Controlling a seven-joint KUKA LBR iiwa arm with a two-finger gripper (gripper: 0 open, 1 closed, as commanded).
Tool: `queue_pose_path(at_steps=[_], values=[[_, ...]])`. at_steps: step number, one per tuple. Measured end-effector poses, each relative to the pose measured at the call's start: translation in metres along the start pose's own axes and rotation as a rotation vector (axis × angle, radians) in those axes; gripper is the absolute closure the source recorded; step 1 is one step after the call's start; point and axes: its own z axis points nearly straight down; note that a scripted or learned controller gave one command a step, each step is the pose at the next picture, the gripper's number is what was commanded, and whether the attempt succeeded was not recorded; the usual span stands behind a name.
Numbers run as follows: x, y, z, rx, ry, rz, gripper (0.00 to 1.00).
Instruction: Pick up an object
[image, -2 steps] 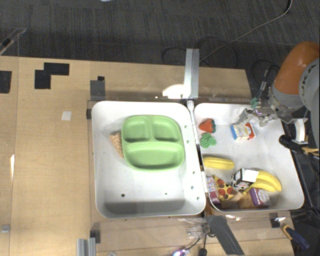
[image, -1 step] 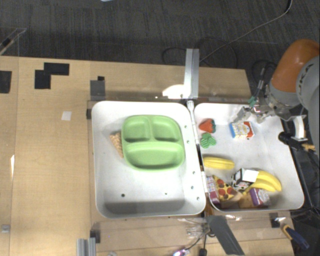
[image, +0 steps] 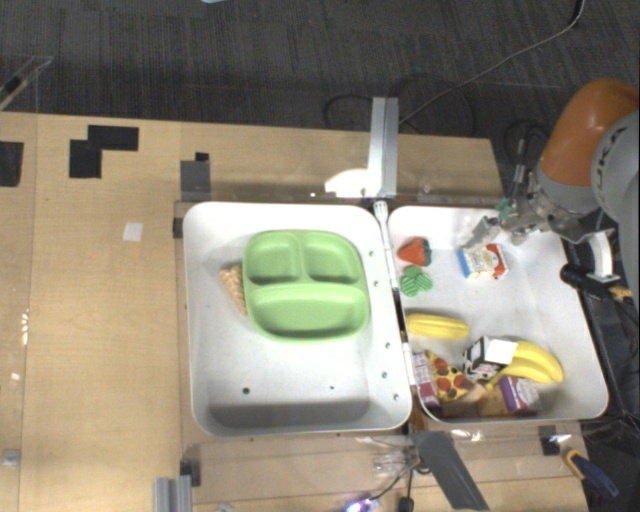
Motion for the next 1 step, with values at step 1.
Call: queue_pose_path(at_steps=[1], values=[[0.0138,0.0018,-0.0008,0.001,-0.009,-0.076,0.0]])
